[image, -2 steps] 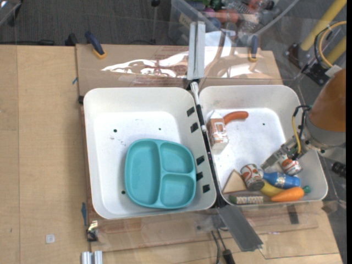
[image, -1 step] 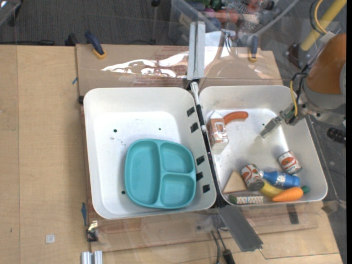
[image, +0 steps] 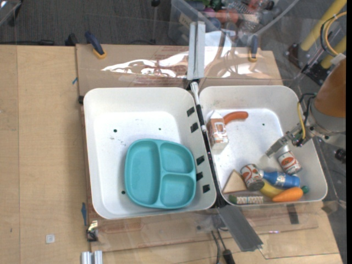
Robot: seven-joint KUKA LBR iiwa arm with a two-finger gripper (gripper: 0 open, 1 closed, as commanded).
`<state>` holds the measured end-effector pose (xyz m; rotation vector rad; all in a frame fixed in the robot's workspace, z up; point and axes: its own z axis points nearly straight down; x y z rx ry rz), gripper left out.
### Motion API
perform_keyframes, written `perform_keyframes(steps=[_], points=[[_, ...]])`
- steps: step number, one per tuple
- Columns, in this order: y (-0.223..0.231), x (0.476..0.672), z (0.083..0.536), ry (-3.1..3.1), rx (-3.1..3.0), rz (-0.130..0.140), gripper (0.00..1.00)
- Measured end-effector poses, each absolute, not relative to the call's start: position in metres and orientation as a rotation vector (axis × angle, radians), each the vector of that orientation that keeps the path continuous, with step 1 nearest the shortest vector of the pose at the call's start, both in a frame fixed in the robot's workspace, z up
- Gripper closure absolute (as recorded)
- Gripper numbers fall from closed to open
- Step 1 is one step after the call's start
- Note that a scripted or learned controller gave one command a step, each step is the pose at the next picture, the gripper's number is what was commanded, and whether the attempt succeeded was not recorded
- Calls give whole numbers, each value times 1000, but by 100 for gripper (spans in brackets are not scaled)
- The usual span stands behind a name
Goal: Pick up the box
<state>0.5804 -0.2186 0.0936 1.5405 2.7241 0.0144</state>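
your gripper point(image: 279, 146) sits in the right bin point(image: 308, 106), grip state unclear; the box point(image: 218, 131) lies apart by the divider.

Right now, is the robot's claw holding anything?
No. The gripper hangs over the right bin with nothing between its fingers; the box lies untouched.

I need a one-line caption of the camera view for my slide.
Gripper hovers at the right bin's right side, away from the box by the divider; a teal plate lies in the left bin.
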Motion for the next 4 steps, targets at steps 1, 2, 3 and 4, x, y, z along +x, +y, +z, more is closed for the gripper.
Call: perform_keyframes(steps=[1, 2, 3, 4], points=[[-219, 584, 92, 2727, 1540, 16, 0], [-168, 508, 95, 2620, 1726, 4, 0], [-207, 555, 138, 2618, 1729, 1, 0], [-136, 550, 91, 2546, 1820, 7, 0]])
